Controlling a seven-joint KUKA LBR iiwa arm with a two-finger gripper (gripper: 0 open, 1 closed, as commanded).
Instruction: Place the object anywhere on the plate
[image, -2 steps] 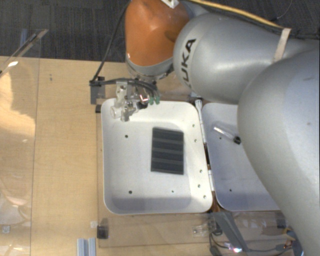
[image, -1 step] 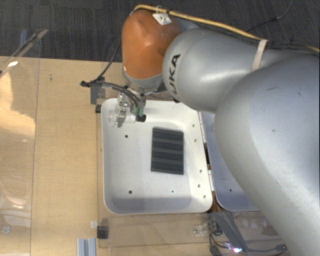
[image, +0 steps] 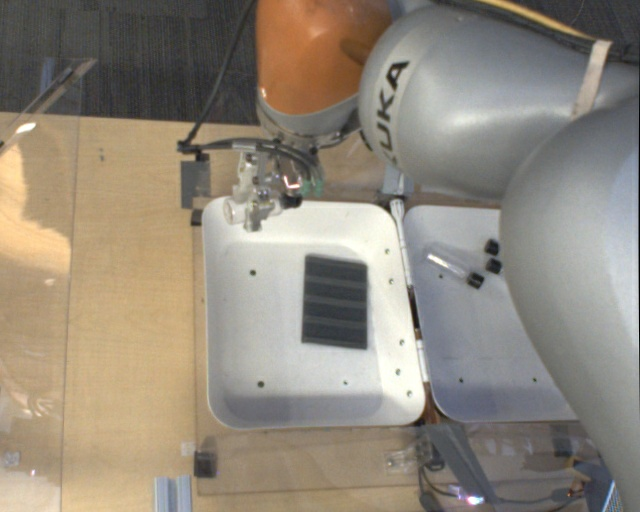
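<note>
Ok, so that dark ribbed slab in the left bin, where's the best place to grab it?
The dark ribbed slab lies flat on the floor of the left bin, away from the walls. It is probably best taken from straight above, across its short width near the middle, with the jaws on the two long edges, which both look reachable.

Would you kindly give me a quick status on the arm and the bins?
Gripper over left bin's far-left corner. Dark ridged plate mid-bin, nothing on it. Small dark pieces in right bin.
</note>
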